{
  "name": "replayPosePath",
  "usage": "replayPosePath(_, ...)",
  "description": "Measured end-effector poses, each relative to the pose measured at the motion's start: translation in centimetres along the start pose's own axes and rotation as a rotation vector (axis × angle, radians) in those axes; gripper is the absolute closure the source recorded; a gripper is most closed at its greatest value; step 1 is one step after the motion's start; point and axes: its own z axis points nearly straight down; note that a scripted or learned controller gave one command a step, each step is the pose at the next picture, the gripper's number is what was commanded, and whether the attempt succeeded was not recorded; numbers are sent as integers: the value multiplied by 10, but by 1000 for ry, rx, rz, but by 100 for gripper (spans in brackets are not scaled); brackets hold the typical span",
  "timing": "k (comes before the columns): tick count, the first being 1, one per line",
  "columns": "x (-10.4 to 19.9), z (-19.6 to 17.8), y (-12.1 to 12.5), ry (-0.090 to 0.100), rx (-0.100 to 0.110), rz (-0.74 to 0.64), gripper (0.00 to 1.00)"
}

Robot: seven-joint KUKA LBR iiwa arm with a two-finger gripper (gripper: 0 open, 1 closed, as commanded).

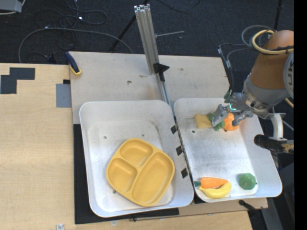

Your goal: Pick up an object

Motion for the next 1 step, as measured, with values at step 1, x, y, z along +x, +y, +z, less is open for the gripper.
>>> replayPosePath(1, 0, -2, 1, -1, -4, 0, 0)
